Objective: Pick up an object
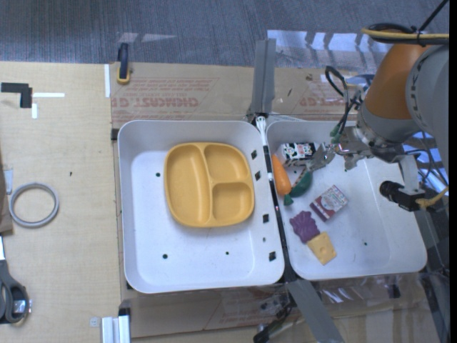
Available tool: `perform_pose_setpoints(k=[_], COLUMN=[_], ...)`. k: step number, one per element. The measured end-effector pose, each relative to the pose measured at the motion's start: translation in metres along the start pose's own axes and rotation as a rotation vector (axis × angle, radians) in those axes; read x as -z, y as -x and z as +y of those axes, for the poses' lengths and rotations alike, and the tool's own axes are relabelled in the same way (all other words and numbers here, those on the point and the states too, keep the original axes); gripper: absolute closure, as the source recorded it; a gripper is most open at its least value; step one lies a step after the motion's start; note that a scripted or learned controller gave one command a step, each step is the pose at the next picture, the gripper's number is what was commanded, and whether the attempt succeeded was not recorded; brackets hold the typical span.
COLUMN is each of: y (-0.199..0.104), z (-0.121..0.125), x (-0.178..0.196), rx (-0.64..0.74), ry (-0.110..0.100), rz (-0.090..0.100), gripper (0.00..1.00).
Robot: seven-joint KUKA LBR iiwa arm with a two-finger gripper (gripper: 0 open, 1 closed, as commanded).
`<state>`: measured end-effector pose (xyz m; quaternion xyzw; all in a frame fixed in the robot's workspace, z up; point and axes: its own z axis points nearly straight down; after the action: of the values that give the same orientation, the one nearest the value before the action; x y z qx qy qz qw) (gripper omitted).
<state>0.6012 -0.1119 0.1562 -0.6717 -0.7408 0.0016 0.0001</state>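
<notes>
two bins sit side by side; in the right bin (371, 259) i see the gripper (319, 160) low near the far left corner, by a black-and-white carton (297, 151) and a carrot (280, 175). i can't tell how its tips stand. a yellow divided plate (209, 184) lies in the left bin (143, 249).

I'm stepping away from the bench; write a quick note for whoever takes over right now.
Claw: low in the right white bin, by the black-and-white carton; grip state unclear.
Right bin also holds an orange carrot, green vegetable, red-and-white box, purple grape bunch and yellow cheese wedge.
Left white bin: yellow divided plate.
Done: nothing visibly lifted.
Left: grasp and raise one object.
</notes>
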Motion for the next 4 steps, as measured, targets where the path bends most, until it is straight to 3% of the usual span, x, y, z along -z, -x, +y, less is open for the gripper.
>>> perform_pose_setpoints(k=[1, 2, 3, 4], y=[0.029, -0.018, 0.021, 0.021], z=[-0.039, -0.008, -0.078, -0.078], x=[-0.065, -0.065, -0.065, -0.065], rx=[0.0, 0.355, 0.597, 0.597], ry=[0.0, 0.003, 0.003, 0.003], rz=[0.001, 0.001, 0.0, 0.0], gripper=[0.0, 0.0, 0.0, 0.0])
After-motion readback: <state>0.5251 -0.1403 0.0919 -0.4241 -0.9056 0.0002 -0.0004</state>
